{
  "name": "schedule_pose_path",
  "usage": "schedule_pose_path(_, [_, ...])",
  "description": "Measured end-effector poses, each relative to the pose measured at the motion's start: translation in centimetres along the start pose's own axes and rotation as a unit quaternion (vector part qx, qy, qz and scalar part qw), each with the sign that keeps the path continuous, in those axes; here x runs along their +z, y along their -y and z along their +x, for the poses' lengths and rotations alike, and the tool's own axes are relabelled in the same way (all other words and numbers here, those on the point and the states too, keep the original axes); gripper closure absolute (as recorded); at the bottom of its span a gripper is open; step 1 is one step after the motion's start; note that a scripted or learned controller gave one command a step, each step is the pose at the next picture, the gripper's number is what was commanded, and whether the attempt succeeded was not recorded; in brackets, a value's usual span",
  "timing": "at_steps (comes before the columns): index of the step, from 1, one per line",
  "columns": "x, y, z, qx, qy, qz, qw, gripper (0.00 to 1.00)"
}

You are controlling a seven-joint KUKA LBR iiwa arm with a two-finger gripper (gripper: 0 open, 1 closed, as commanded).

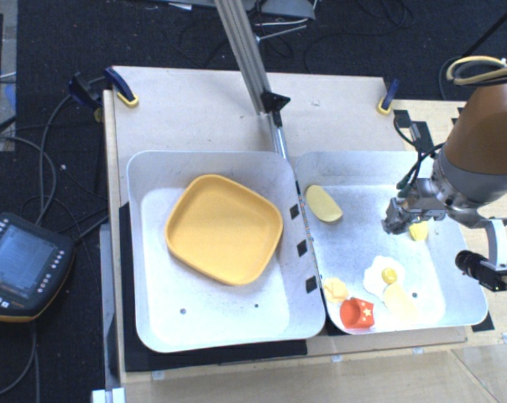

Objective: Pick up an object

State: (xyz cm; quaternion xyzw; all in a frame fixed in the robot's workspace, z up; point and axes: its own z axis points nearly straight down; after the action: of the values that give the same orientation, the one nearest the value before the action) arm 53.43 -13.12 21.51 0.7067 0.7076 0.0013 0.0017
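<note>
Hovering gripper, small yellow piece beside, perhaps touching

The arm enters at the three o'clock edge of the camera view: a broad, rounded orange band up top, with a smooth grey collar beneath it. Black cables loop off its nine o'clock side toward a dark grey, blocky gripper (details there blur). A pale yellowish hose arcs at twelve o'clock above the orange, and a black-and-white fitting juts out at five o'clock.
</note>
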Motion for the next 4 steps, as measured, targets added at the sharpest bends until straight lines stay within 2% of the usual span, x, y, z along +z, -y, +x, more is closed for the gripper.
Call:
schedule_pose_path(1, [-6.1, -0.6, 0.2, 0.000, 0.000, 0.000, 1.0000, 1.00])
schedule_pose_path(2, [-5.0, -2.3, 4.1, -0.001, -0.001, 0.003, 1.0000, 1.00])
schedule_pose_path(4, [-3.4, -4.0, 14.6, -0.001, 0.000, 0.002, 1.0000, 1.00])
